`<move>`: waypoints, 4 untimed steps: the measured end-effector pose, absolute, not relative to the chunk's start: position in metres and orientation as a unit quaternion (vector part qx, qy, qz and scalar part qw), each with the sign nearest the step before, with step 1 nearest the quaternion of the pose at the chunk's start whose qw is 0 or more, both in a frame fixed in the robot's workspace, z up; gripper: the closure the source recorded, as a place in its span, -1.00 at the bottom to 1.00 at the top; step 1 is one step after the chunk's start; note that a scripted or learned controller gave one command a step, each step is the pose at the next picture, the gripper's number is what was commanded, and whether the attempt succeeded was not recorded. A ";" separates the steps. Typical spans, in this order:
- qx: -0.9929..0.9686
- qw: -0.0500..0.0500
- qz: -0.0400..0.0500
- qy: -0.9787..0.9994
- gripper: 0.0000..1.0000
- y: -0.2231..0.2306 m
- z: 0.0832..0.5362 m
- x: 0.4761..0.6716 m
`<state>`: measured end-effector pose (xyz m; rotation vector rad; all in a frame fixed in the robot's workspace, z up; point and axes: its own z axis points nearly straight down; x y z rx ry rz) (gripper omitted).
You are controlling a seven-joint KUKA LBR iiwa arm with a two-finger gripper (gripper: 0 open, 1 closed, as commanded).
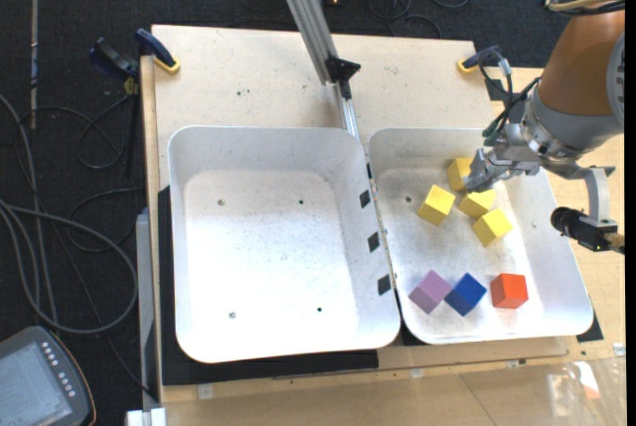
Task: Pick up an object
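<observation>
The right bin (556,310) holds several small blocks. Yellow blocks lie near its middle: one at the left (435,204), one under the gripper (478,203), one lower right (492,226), and one partly hidden behind the fingers (457,172). Along the front sit a purple block (430,292), a blue block (465,294) and an orange-red block (509,290). My gripper (478,178) reaches down from the right into the yellow cluster, its tip just above the middle yellow block.
The left bin (268,240) stands beside the right one, sharing a raised rim in the middle. A slanted metal post (303,2) rises behind the bins. Clamps sit at the bench's back corners (159,54). A black fitting (586,227) juts out by the right bin's edge.
</observation>
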<state>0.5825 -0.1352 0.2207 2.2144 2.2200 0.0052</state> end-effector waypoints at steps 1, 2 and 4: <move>0.705 -0.001 0.000 0.710 1.00 -0.090 0.216 0.572; 0.704 0.000 0.001 0.710 1.00 -0.041 0.229 0.564; 0.704 0.000 0.001 0.710 1.00 0.067 0.234 0.552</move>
